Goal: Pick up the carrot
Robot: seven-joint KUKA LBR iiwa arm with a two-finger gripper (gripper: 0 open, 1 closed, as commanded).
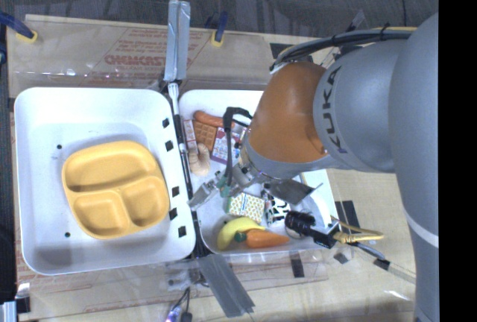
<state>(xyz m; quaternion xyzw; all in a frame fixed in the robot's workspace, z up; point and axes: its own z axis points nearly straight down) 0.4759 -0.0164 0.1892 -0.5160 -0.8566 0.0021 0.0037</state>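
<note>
The carrot [265,239], orange with a green end, lies at the front edge of the right bin [325,186]. Its green end touches a yellow banana [232,229]. My gripper [223,185] reaches down into the middle of the right bin, under the orange wrist band. It is behind and to the left of the carrot, apart from it. Nothing shows held in the gripper. The arm hides the bin's centre and back right.
The left bin [37,164] holds a yellow divided tray [114,185]. In the right bin lie a sausage [208,119], a pale bread-like piece [198,159], a purple packet [220,149] and a patterned packet [245,205]. A wall [181,186] divides the bins.
</note>
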